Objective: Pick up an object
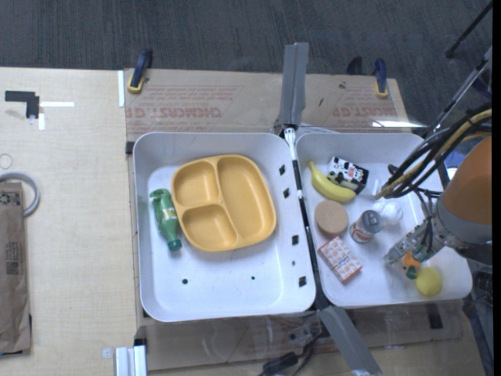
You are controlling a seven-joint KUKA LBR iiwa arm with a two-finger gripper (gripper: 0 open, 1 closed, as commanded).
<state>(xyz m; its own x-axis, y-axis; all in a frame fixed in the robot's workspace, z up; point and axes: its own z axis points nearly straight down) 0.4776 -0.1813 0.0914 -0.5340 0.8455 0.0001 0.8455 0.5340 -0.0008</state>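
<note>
- The counter [63, 304] carries two shallow white bins side by side, with a brown cardboard sheet [235, 100] behind them printed in red; the lettering is upside down and looks like "CHEMCAST GP", though I would not swear to it.
- The left bin [227, 300] holds a yellow three-compartment plate [223, 202] and, just beside the plate's left edge, a green bottle [165, 218] lying on its side.
- The right bin [376, 292] holds the likely candidates for the pick: a banana [329, 185], a black-and-white carton [348, 172] touching it, a round tan disc [332, 218], a small can [365, 227], a red-patterned box [340, 258] whose print is too small to read, and a yellow lemon-like fruit [429, 281].
- The gripper [407, 251] is low over the right bin's far-right part, between the small can and the yellow fruit, with a small orange piece [412, 269] just below it. How far it is open I cannot tell, nor whether anything is in it.
- Risk, as I judge it: the fruit is round and near the bin wall, so a closing gripper could nudge it away rather than trap it. The can and the orange piece are near enough to be knocked or caught by mistake.
</note>
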